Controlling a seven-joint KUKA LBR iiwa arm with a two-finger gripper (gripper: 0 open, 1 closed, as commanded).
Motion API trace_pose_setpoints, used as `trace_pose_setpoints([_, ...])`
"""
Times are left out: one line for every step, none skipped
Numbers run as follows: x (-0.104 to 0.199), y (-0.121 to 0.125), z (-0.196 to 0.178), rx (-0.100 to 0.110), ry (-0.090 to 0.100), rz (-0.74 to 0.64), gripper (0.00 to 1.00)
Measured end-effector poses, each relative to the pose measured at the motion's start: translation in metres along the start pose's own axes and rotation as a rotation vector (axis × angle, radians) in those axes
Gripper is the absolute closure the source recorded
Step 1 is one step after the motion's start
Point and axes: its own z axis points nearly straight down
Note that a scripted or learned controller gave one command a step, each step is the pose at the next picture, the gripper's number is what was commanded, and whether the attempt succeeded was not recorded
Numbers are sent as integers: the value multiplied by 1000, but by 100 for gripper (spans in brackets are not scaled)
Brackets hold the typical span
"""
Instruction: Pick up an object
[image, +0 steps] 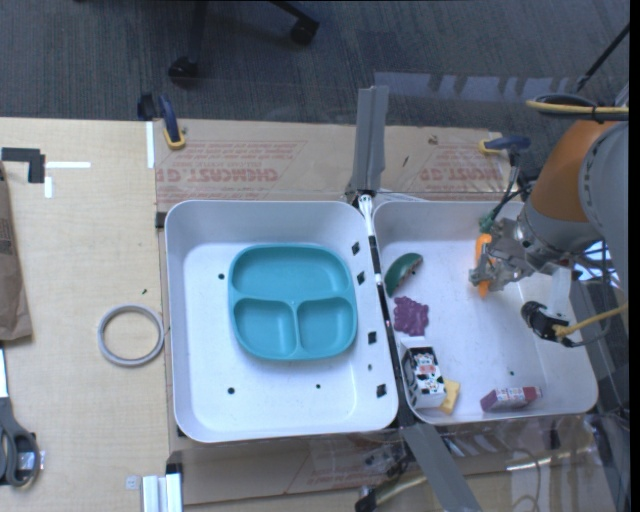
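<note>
My gripper (489, 270) hangs over the right part of the right bin (560, 385). It is shut on a slim orange object (484, 246) whose ends stick out above and below the fingers. In the same bin, to the left, lie a green curved item (404, 267) and a purple clump (411, 316). Along the front wall are a white printed carton (425, 375), a yellow piece (451, 396) and a dark red bar (510, 398).
The left bin (190, 390) holds a teal divided plate (294, 302). A grey divider post (369, 150) stands at the back between the bins. A grey ring (131, 333) and scissors (15, 455) lie on the bench to the left.
</note>
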Motion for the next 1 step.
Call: trace_pose_setpoints([49, -18, -120, -2, 2, 36, 100])
